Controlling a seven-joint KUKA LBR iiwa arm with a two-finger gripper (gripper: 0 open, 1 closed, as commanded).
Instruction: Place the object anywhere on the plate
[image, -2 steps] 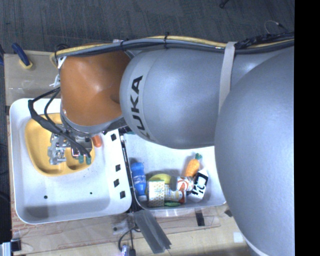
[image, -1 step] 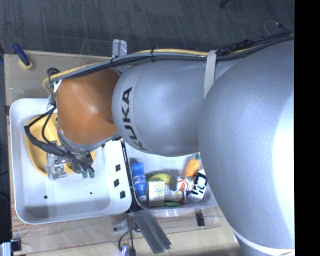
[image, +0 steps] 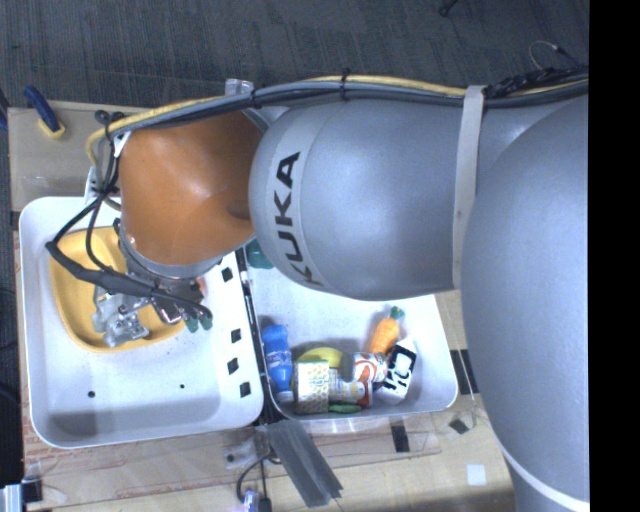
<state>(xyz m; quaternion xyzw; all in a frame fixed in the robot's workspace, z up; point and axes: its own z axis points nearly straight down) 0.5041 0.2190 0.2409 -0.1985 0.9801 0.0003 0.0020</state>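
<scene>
Camera view: my gripper (image: 125, 318) sits low over the yellow plate (image: 75, 305) in the left bin (image: 120, 410), so I judge this the placing step. Can't tell what it carries or which object is meant; no object is visible under it. Candidates lie in the right bin (image: 440, 385): carrot (image: 385, 333), blue bottle (image: 275, 357), small cartons (image: 315, 385). Next move: confirm the load, then release.
</scene>
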